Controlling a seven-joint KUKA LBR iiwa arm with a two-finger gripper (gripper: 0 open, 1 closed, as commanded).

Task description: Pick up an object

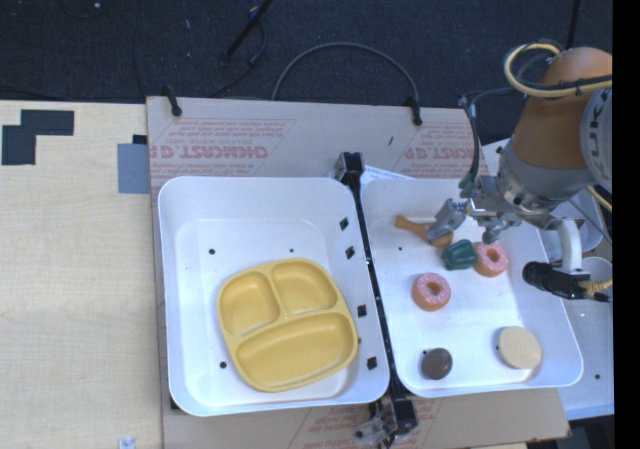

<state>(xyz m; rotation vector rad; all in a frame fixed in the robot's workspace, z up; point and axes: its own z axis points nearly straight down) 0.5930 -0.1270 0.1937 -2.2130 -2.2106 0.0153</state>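
**Gripper spread above the right bin's far side**

We see the gripper (468, 221) hanging over the far part of the right bin (560, 362), its two fingers spread apart with nothing between them. The grey arm (560, 127) with its orange band comes in from the right edge of the bench.

Just below the fingers we find a dark green piece (459, 255) touching a pink-frosted doughnut (491, 260) on its right. An orange-tan item (420, 228) lies near the bin's far left corner, partly under one finger. A second pink doughnut (431, 291) sits near the middle of the bin. Toward the near edge lie a small dark brown round piece (436, 363) and, closer to the near right corner, a pale beige disc (519, 347).

In the left bin (190, 237) we see a yellow divided plate (287, 323) with three compartments, set toward the near right corner.

Both bins rest on a sheet of brown cardboard (230, 142) with red printing. To its left the bench (70, 287) is pale wood with a few dark grey patches. Beyond the far edge we see dark carpet (150, 27) with black cables (345, 52) looping across it.
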